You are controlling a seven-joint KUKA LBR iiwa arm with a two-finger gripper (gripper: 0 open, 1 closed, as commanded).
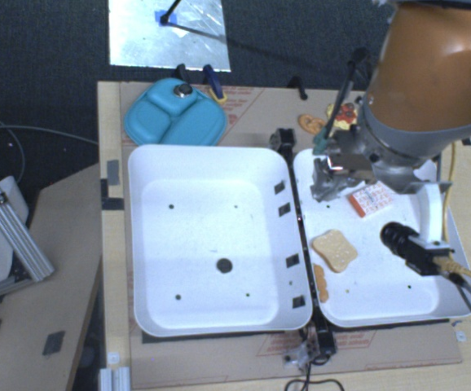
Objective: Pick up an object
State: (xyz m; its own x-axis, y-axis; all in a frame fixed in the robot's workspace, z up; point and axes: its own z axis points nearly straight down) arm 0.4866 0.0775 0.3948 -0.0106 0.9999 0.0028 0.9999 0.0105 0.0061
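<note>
In the right bin (431, 300) a slice of toast (335, 249) lies near the left wall. A red and white box (371, 199) rests further back, partly under the arm. A small orange-brown piece (320, 283) lies against the left wall near the front. My gripper (327, 177) hangs over the back left part of this bin, behind the toast and left of the box. Nothing can be seen held in it. The left bin (154, 218) has a small dark round spot (224, 265) on its floor.
Behind the left bin sits a blue divided container (175, 114). A small orange item (310, 123) and a red and yellow item (345, 116) lie behind the right bin. A foil sheet (169, 21) lies further back. A metal frame (7, 218) stands at the left.
</note>
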